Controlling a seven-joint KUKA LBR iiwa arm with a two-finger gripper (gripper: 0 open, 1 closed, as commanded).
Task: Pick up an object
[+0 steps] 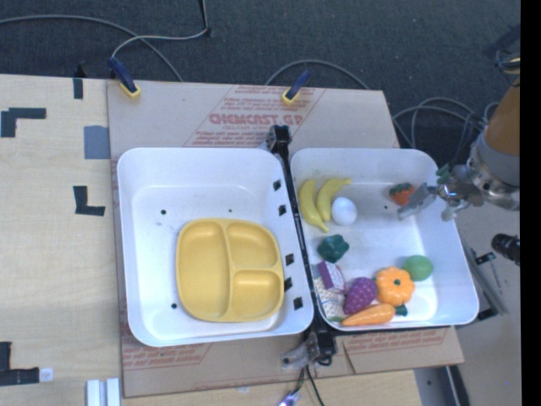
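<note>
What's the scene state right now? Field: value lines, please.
left bin: yellow divided plate
right bin: bananas, white egg, green broccoli piece, purple grapes, orange pumpkin, carrot, green round item, small red-orange item
gripper: over right bin's upper right, beside the small red-orange item
grasp: nothing visibly held

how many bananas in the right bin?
2. Both bananas lie side by side at the right bin's upper left, against the white egg. None seem hidden elsewhere, though the bottom pile overlaps.
</note>
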